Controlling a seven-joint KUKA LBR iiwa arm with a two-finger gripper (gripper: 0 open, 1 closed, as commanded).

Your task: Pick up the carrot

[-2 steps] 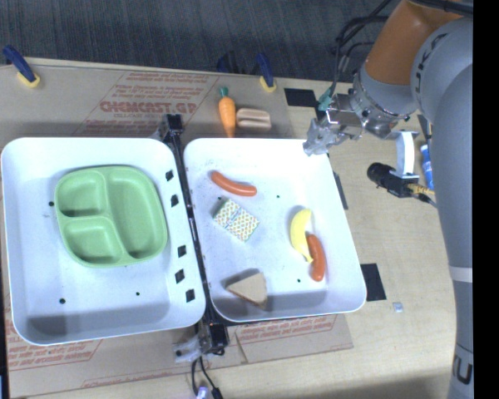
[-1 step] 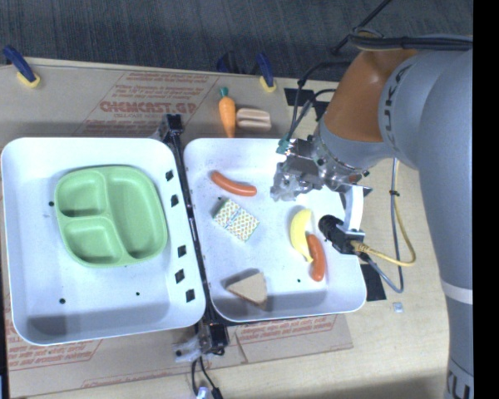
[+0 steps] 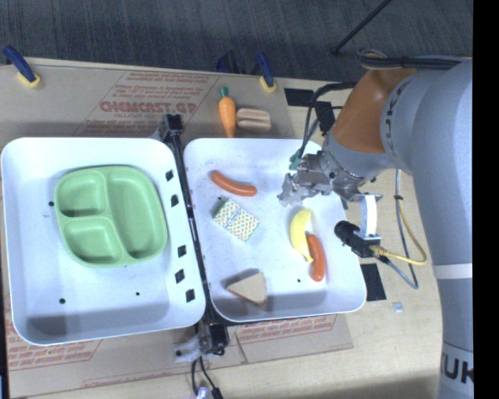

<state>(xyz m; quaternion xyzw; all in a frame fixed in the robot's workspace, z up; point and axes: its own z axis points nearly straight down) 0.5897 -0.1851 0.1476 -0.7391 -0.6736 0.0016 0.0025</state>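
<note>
Orange carrot (image 3: 226, 114) lies outside the bins, on the cardboard (image 3: 150, 98) well left of and above the pincer (image 3: 297, 184). Pincer state: cannot tell. Judged light, rigid, smooth plastic; grip across the thick mid-body, below the green top.

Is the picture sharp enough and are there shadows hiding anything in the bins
Camera view: soft overall and slightly blurry; light is even, with faint shadows under the arm near the gripper. The carrot, on the cardboard behind the right bin, stays plainly visible, no glare.
</note>
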